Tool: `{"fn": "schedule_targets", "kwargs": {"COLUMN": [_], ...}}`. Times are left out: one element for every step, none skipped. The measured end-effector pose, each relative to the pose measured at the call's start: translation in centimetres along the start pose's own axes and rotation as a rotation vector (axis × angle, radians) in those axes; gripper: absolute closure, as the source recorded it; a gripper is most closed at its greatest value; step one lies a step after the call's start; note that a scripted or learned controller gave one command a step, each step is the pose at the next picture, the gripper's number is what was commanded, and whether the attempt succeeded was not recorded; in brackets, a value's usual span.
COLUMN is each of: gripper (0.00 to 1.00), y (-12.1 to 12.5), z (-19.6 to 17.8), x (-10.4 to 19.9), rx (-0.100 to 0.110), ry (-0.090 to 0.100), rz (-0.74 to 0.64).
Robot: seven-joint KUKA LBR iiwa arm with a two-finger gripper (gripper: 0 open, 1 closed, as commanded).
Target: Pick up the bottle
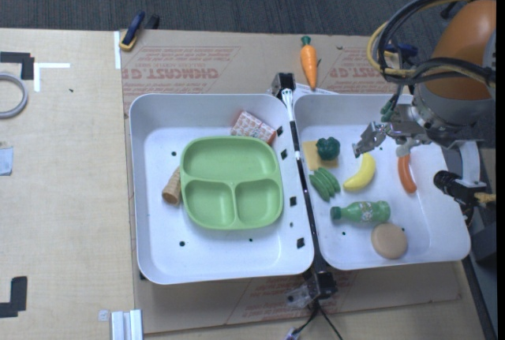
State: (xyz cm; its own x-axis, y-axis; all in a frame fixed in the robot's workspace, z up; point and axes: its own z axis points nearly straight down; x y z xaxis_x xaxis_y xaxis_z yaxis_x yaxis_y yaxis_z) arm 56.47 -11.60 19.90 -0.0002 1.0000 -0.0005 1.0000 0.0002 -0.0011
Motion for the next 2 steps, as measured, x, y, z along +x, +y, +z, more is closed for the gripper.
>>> {"fn": "schedule_targets", "kwargs": {"gripper": [1.00,1.00], "y": [0.0,-5.0], "z": [-0.9,-4.1], "x": [0.0,4.0], "rx": [-0.001,0.000], "ry": [-0.001,0.000], "rz": [0.001,-0.282]}}
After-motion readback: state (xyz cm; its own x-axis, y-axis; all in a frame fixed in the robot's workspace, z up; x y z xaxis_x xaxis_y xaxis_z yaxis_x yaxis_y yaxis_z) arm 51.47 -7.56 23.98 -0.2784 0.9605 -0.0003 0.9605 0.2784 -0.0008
